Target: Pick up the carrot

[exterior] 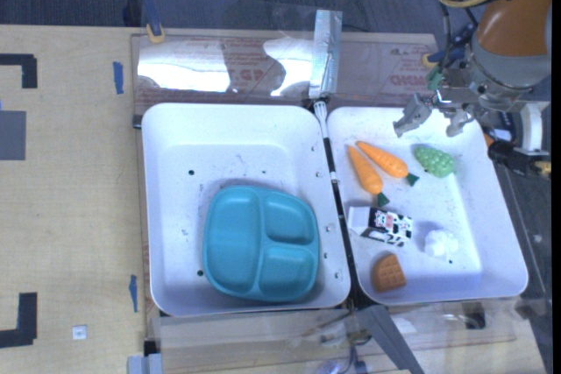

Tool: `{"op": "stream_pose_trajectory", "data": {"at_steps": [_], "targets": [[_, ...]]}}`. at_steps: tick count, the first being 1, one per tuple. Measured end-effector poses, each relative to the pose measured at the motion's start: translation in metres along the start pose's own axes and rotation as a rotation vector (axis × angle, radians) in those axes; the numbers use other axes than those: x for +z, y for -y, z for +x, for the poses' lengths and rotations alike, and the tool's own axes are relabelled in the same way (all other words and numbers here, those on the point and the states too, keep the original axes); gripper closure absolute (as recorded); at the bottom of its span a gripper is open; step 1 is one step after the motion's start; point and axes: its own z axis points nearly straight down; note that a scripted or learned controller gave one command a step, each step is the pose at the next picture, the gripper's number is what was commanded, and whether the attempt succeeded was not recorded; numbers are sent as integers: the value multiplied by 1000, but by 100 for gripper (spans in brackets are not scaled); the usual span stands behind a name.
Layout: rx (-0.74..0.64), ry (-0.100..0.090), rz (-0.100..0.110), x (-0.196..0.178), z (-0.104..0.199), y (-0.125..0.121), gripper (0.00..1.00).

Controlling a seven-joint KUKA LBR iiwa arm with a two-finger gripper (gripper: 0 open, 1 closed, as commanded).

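Two orange carrots w/ small green stems, in right white bin. Bumpy green piece. Black-and-white cow-patterned carton. White lumpy item. Orange-brown toy. Teal divided tray in left white bin. Gripper grey; orange band on arm. Blue tape bits on tan bench.

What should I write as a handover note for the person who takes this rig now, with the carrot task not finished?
Gripper: open, holding nothing, above the far edge of the right bin.
Carrots: two lie in the right bin's far-left part, the longer carrot and the shorter carrot, touching at their far ends. The green toy vegetable lies just right of them.
Left bin: holds a teal divided plate.
Done: nothing lifted.
Left: lower onto one carrot, close, lift.
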Motion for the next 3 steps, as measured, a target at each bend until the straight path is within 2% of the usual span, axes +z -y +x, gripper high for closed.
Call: {"op": "stream_pose_trajectory", "data": {"at_steps": [1, 2, 3], "targets": [[-91, -2, 11, 152, 3, -4, 0], [-91, 1, -8, 133, 3, -10, 100], [178, -1, -7, 9, 70, -22, 100]]}}
